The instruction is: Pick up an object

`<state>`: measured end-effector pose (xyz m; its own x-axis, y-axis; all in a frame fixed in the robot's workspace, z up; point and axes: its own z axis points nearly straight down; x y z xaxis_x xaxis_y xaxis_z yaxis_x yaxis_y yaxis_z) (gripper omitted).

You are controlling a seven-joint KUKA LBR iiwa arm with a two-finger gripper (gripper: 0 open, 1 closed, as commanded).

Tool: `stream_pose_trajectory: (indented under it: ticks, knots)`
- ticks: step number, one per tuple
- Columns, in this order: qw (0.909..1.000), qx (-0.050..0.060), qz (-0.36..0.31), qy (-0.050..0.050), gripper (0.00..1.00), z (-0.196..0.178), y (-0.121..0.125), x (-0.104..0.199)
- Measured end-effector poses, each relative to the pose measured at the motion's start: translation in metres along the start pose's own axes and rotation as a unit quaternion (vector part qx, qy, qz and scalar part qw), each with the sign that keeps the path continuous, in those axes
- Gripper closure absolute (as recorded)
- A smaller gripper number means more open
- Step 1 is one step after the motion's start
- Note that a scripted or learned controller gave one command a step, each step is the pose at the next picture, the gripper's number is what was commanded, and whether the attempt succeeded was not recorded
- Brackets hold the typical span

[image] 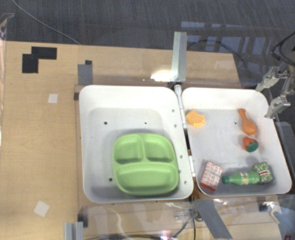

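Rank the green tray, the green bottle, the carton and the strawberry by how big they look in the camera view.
1. green tray, clearly largest
2. green bottle
3. carton, shorter than the bottle but wider, so this pair is close
4. strawberry, smallest

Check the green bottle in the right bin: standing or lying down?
Lying down. The green bottle rests on its side along the right bin's front wall, cap pointing left toward the small red box.

A pale wooden bench (32, 149) with black tape marks (37, 58) stands on dark grey carpet (112, 9).
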<state>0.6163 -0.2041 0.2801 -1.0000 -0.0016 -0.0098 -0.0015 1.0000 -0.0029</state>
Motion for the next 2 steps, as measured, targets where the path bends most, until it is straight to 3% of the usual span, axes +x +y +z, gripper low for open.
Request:
stream_pose_trajectory:
  ticks: [1,2]
  knots:
    - [0.9891,-0.001,0.147,0.003,0.00,0.089,0.000,0.029]
    - [0.9848,0.000,0.174,-0.003,0.00,0.190,0.035,-0.010]
